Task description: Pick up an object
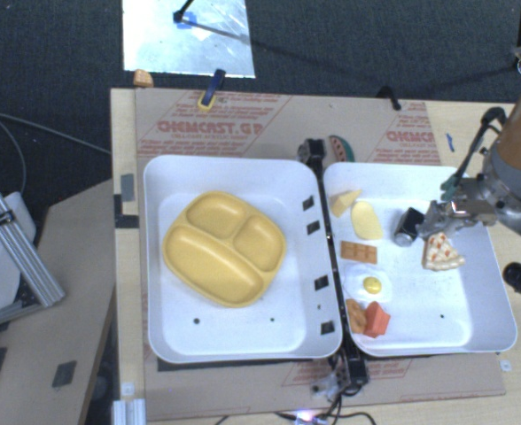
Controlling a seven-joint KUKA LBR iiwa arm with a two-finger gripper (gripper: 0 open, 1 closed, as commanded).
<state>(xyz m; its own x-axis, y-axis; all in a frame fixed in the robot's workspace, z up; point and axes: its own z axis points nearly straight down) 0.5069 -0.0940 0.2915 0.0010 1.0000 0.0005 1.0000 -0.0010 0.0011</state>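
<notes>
The right bin (482, 317) holds several toy foods: a pale cheese wedge (342, 202), a yellow oval piece (366, 220), a brown waffle (359, 252), a fried egg (370, 284), an orange and red pair (369, 318) and a pizza slice (441, 252). My gripper (439, 221) hangs over this bin's right half, right above the top of the pizza slice. Nothing is visibly held in it. The arm comes in from the right edge.
A yellow compartment plate (224, 247) lies in the left bin (167, 326). Behind the bins, on the cardboard, lie a blue and yellow tool (212, 89), a small orange piece (143, 79) and a watermelon slice (339, 148). A divider with black clips (324, 246) separates the bins.
</notes>
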